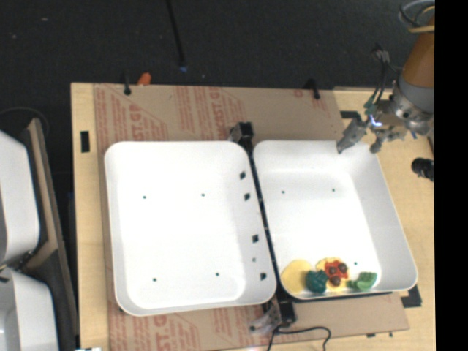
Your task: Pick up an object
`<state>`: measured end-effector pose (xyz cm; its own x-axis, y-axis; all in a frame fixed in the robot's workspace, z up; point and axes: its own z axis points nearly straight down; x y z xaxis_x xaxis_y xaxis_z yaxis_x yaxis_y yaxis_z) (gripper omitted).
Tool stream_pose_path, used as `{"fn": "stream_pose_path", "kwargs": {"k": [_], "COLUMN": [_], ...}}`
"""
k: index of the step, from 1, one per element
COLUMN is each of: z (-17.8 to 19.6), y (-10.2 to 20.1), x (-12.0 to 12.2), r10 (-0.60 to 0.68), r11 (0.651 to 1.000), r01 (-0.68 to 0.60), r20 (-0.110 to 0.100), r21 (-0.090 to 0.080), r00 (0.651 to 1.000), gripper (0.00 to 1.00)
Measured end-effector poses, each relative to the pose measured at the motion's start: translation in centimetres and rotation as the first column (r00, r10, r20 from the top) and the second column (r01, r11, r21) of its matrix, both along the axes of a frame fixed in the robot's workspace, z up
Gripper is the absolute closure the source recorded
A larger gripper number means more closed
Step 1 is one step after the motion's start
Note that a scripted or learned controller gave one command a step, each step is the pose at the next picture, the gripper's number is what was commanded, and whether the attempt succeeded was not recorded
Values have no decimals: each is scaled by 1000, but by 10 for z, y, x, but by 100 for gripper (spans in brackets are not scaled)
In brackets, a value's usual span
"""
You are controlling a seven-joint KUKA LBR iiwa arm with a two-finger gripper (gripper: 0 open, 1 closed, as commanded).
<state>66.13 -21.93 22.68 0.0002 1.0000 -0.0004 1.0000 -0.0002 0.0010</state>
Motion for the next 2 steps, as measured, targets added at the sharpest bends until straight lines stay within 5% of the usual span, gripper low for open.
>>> {"fn": "stream_pose_path", "kwargs": {"k": [1,2], "z": [-132,-126], "y": [5,11], "x": [-87,-134], "r10": [-3,-1], "r11": [1000,1000], "r01": [3,1], "r20": [-12,-1], "r21": [3,0], "r00": [1000,1000], "gripper": [0,0]}}
